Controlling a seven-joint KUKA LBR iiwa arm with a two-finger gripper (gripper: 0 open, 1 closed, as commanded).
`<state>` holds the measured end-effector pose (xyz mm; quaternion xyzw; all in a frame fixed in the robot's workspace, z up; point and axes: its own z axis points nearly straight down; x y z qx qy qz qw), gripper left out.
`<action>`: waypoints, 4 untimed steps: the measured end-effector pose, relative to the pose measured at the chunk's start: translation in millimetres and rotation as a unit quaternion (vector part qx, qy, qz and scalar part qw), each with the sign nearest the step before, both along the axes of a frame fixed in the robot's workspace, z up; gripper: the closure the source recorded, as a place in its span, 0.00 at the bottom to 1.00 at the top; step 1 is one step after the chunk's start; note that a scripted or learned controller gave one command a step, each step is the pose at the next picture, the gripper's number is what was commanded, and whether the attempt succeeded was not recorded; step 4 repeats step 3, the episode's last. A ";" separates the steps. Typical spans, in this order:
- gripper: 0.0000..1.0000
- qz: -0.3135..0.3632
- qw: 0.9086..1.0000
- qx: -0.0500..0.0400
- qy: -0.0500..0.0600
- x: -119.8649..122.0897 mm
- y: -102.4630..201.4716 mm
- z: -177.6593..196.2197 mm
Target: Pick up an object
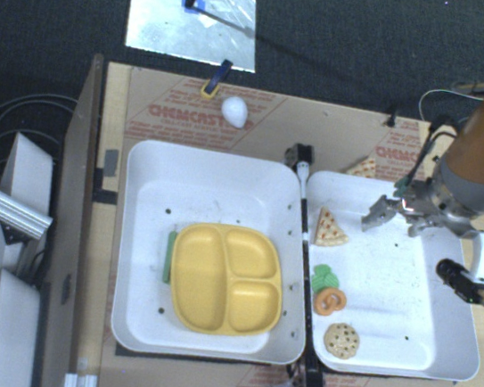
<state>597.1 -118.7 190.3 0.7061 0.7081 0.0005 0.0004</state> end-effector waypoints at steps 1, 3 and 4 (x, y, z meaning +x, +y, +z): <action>0.00 0.002 1.000 0.001 0.002 -5.5 38.0 -111.2; 1.00 0.002 1.000 0.000 -0.001 72.6 28.1 -94.0; 1.00 0.002 1.000 0.000 -0.001 72.6 28.1 -94.0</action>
